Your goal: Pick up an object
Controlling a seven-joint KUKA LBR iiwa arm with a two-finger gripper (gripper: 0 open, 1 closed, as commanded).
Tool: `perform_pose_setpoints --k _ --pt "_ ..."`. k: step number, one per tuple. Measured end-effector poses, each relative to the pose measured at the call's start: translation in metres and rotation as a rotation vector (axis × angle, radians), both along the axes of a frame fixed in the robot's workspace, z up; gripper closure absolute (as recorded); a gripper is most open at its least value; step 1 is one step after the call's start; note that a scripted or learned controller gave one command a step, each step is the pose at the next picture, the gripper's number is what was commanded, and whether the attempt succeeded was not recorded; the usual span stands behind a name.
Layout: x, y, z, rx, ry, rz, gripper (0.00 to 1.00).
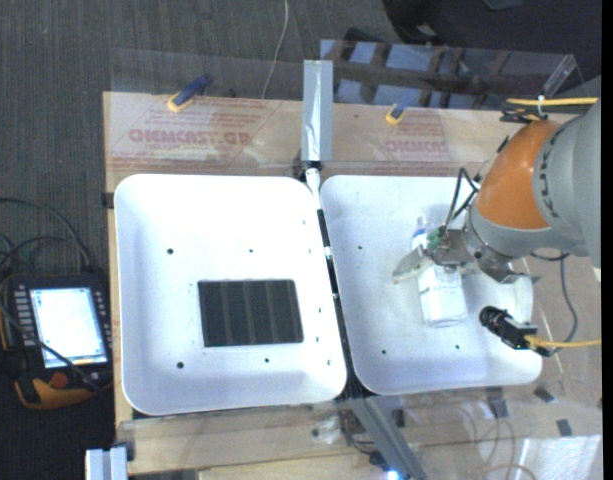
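**A:** Where's the thing to lift?

**B:** A small clear bottle (443,301) lies just beside the gripper (438,256), on its camera-ward side and perhaps touching it, in the white bin (376,353) below it.

**A:** Is it held?

**B:** I can't tell how wide the gripper is set. Nothing looks lifted.

**A:** Best approach?

**B:** I'd centre over the bottle's body, span its narrow width, descend straight, and close fully before rising.

**A:** Room?

**B:** There is bare floor from the gripper toward the centre rim. The front wall is near, beyond the bottle. The black ribbed panel (250,311) sits well apart in the other bin (146,228).
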State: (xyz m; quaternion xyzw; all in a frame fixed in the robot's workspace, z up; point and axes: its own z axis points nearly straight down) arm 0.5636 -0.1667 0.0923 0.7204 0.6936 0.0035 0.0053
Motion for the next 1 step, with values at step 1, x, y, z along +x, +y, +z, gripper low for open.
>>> perform_pose_setpoints --k 1 --pt "0.0606 -0.0109 -0.0011 0.003 0.023 0.159 0.00"
